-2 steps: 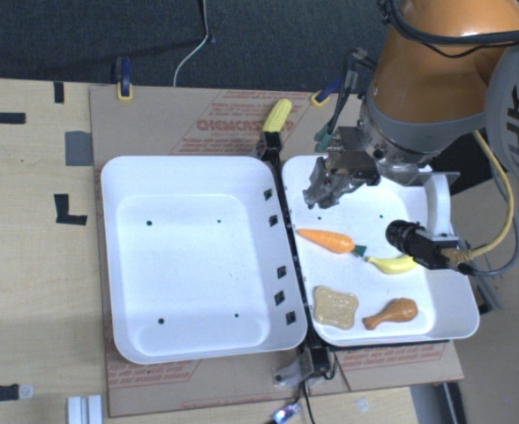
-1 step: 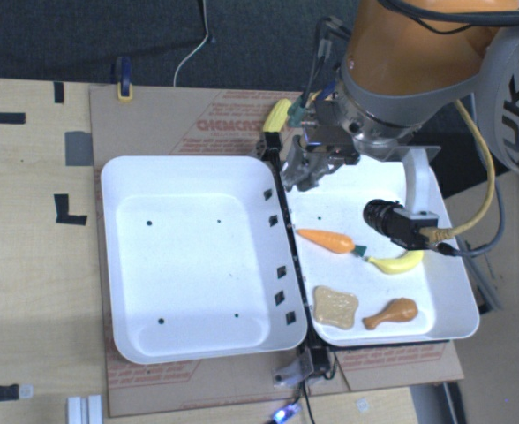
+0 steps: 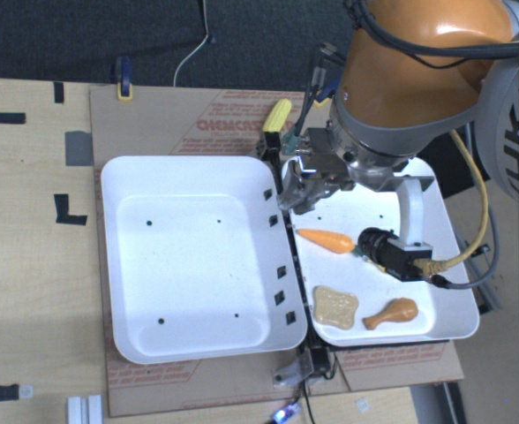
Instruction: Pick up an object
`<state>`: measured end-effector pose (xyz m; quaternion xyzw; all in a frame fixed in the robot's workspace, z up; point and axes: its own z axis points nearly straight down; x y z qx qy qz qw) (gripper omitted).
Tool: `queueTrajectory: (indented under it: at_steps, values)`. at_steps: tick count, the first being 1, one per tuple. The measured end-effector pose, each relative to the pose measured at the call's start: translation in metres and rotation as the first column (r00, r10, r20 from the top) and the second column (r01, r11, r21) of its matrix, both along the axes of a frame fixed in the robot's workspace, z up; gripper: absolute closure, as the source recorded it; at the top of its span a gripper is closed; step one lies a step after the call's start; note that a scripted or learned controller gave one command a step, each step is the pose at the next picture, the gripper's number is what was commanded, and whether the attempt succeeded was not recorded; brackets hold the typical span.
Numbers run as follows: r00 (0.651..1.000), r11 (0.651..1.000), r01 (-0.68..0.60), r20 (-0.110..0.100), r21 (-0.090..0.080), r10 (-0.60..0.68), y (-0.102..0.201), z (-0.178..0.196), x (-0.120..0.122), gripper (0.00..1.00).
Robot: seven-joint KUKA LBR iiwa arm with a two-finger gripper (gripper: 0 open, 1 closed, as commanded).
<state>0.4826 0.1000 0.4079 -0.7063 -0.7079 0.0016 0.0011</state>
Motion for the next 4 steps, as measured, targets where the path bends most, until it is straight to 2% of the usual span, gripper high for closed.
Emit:
queueTrajectory:
  at_steps: [1,2,3,4]
  values:
    - [1.0,1.0,0.002,-0.001,-0.001,-0.002,0.002,-0.032,0.042,1.0]
    - [1.0,1.0,-0.005,0.008,0.003,0.005,0.049,0.027,0.047,1.0]
    - [1.0,1.0,-0.005,-0.003,0.0,0.005,0.088,-0.009,-0.002,1.0]
    - [1.0,1.0,0.008,0.001,-0.002,-0.008,0.01,-0.012,0.001,1.0]
